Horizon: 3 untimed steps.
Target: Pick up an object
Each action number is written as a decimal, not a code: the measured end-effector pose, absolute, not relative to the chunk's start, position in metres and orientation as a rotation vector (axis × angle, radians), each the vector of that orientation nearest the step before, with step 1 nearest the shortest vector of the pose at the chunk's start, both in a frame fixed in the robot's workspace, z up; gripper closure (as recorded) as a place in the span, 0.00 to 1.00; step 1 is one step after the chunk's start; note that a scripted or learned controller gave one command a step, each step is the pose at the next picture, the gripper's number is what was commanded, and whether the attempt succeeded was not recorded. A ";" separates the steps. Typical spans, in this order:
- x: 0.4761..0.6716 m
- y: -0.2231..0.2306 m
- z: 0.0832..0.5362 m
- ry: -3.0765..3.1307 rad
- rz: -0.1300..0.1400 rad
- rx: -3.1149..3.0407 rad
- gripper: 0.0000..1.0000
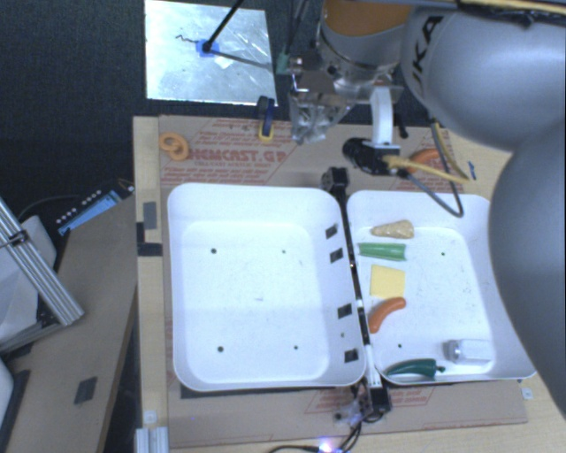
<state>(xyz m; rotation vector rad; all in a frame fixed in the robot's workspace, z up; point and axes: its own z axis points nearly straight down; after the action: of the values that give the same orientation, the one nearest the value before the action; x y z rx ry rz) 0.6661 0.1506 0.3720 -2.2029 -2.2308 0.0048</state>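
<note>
The arm (495, 97) is bulky, rounded and smooth grey, with an orange band (363, 16) above the wrist. Dark letters mark its casing. Thin cables run beside a white bracket (382, 115).

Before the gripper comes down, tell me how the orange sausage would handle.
The orange sausage looks rounded and slightly curved, so it may roll or pivot if nudged. It seems small and glossy, probably light plastic and somewhat slippery. It lies close beside the yellow square, which a wide grasp might disturb.
</note>
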 end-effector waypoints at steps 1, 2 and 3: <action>0.668 0.158 0.547 -2.237 -0.029 -2.222 1.00; 0.667 0.221 0.417 -2.227 0.011 -2.206 1.00; 0.668 0.211 0.543 -2.234 -0.021 -2.220 1.00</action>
<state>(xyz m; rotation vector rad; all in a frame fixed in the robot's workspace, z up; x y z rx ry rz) 0.6678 0.2108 0.5427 -2.2197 -2.2337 -0.0214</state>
